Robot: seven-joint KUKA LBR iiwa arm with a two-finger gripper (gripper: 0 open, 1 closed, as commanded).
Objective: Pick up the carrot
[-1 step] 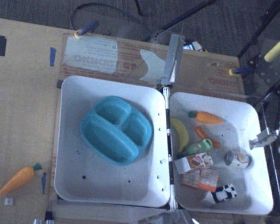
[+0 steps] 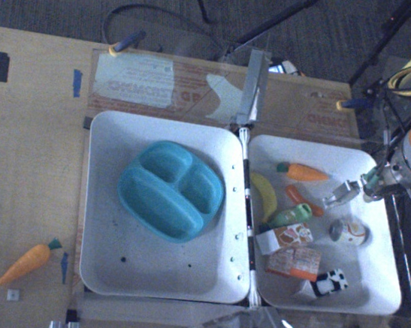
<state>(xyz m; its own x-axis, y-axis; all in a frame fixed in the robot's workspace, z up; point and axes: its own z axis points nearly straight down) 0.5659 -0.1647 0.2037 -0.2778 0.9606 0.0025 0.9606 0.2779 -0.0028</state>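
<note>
Carrot [image 2: 304,173]: I see it near the right bin's [image 2: 393,258] far edge.
End effector [image 2: 342,193]: open, empty, just beside it.
Risk: I may nudge the carrot or grab a neighbouring toy.

The carrot [image 2: 304,173], orange with a green stem end pointing left, lay flat on its side at the far side of the right bin [image 2: 380,298].

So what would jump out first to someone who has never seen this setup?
Probably the blue divided plate filling the left bin. Next, the jumble of toy food in the right bin, with a carrot near its far edge and the gripper hovering beside it. Another carrot lies out on the bench.
</note>
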